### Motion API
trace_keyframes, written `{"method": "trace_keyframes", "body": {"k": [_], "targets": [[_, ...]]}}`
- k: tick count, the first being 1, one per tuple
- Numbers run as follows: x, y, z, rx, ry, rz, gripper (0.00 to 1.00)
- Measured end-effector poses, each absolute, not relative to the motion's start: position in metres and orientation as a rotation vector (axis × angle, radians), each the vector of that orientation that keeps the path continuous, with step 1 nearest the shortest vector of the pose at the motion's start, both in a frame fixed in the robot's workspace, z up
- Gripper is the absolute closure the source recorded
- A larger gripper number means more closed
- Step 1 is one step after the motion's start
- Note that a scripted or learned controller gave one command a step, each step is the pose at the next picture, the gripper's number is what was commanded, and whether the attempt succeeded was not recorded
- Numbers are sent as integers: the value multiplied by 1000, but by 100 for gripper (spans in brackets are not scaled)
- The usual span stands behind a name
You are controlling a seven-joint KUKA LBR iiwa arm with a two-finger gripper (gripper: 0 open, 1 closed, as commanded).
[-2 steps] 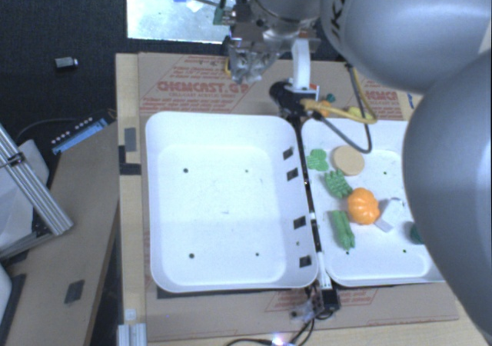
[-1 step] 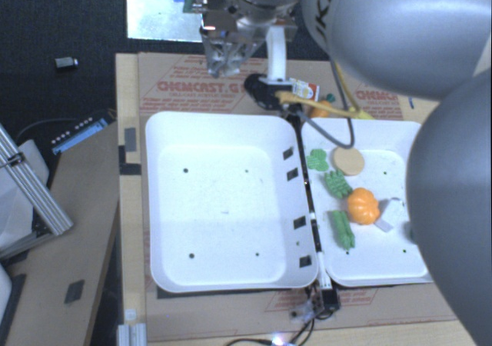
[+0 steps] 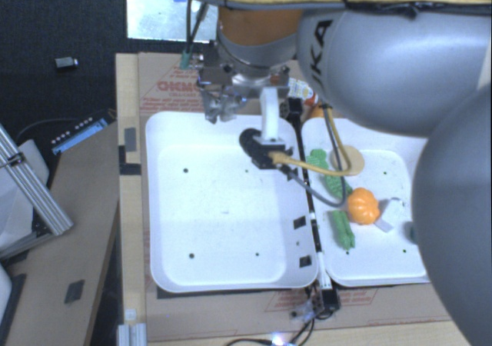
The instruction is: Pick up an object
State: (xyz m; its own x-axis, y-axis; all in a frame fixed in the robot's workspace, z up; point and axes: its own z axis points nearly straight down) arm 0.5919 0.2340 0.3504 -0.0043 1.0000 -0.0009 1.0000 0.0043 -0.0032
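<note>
The worktop [image 3: 127, 106] is pale wood, seen at a slant. A brown cardboard sheet [image 3: 165, 91] with red print lies flat on it. On that sheet sit two shallow white bins side by side, their inner rims touching: the left bin [image 3: 223, 214] and the right bin [image 3: 380, 260]

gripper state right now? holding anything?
Gripper: open or closed cannot be told; it hangs at the far rim of the bin on the view's left, with no object seen in its grasp.
</note>
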Motion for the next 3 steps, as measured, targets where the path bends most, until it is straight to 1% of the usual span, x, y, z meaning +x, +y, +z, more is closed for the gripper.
{"method": "trace_keyframes", "body": {"k": [1, 2, 3], "targets": [[661, 234, 411, -2223, -2228, -16, 100], [618, 234, 362, -2215, -2225, 6, 100], [671, 234, 401, -2221, -2228, -12, 100]]}}
